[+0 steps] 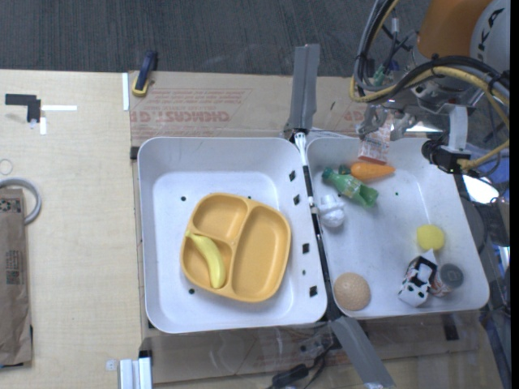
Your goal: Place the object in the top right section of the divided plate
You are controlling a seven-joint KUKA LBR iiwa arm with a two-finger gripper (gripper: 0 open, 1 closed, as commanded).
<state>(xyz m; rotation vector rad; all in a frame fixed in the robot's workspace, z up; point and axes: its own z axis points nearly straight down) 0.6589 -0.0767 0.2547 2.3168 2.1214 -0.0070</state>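
Nearest me, a brown ball (352, 291) is sitting at the right bin's (473, 254) near wall. In the left bin the divided plate (235, 292) is carrying a banana (211, 259) in its near-left section; its far-right section is lying bare, so I am judging the placing as not yet done. Farther off, my gripper (378, 146) is hanging over the orange carrot (373, 169), probably my object, just beside a green bottle (350, 186). I cannot tell whether it is wide or narrow. The bin walls between are needing a lift over.

Arm (462, 23) reaches from the right, gripper (378, 148) pointing down.
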